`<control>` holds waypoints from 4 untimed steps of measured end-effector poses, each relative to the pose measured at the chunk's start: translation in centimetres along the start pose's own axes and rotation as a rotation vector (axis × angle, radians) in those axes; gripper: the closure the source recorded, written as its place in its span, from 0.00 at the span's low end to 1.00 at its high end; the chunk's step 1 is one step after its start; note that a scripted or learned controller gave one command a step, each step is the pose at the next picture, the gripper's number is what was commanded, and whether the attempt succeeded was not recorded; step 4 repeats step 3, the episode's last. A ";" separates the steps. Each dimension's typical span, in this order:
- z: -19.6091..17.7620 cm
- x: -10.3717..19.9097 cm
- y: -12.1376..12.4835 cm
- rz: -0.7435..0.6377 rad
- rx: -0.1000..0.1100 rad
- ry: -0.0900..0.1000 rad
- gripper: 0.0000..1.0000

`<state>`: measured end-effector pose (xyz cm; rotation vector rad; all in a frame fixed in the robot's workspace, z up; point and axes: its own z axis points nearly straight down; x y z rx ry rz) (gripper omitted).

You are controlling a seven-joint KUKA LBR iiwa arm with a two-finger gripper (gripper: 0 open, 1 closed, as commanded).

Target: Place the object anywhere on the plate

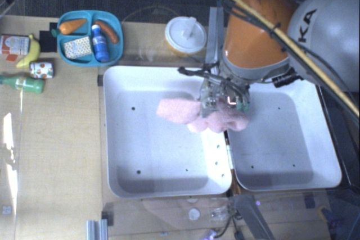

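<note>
1. A wooden bench (56,166) bears two white bins: left bin (157,177) and right bin (292,166).
2. A pink cloth (194,115) drapes across the divide between them.
3. The gripper (222,101) sits over the cloth's right part; its state cannot be told.
4. A blue divided tray (115,36) lies behind the bins.

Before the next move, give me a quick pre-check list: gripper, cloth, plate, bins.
1. Gripper over the cloth: ok, it sits at the middle of the pink cloth.
2. Grasp confirmed: cannot tell, the wrist hides the contact.
3. Cloth location: not ok, it drapes across the divider between the left bin and the right bin.
4. Plate as target: cannot tell; the nearest candidate is the blue divided plate, outside the bins and already holding toy food.
5. Cup with lid near the arm: ok, upright.
</note>
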<state>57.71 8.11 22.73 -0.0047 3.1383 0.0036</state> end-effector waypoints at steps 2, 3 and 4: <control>0.4 1.0 10.8 -0.002 -0.001 -0.001 1.00; 0.4 1.0 10.8 -0.002 -0.001 -0.002 0.00; 0.4 1.0 10.8 -0.002 -0.001 -0.002 0.00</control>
